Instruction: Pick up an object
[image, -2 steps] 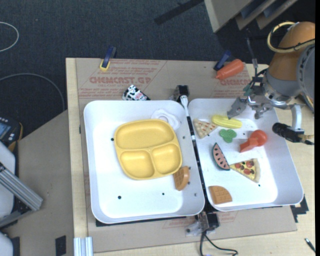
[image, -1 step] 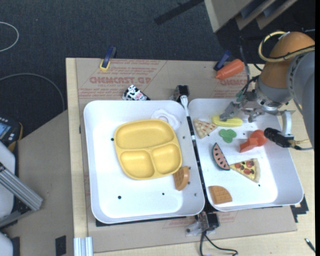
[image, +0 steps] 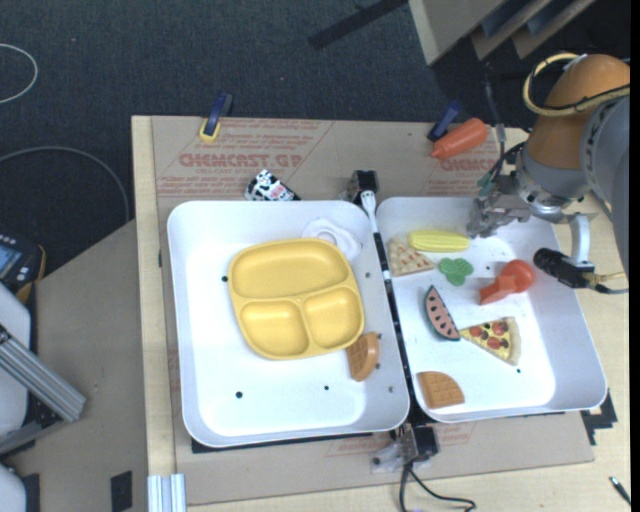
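My gripper (image: 487, 221) hangs over the back of the right bin (image: 570, 385), just right of a yellow corn cob (image: 438, 240). Below the corn lie a waffle piece (image: 405, 258) and a small green item (image: 456, 269). A red pepper (image: 507, 281) rests to the right of them. Nearer the front are a watermelon slice (image: 438, 313), a pizza slice (image: 493, 338) and a brown bread piece (image: 440, 388). I see nothing held at the gripper.
The left bin (image: 200, 390) holds a yellow divided plate (image: 295, 297), a white ring (image: 335, 236) behind it and a brown pastry (image: 364, 355) by its right wall. Clamps (image: 460, 138) sit on the bench's back edge.
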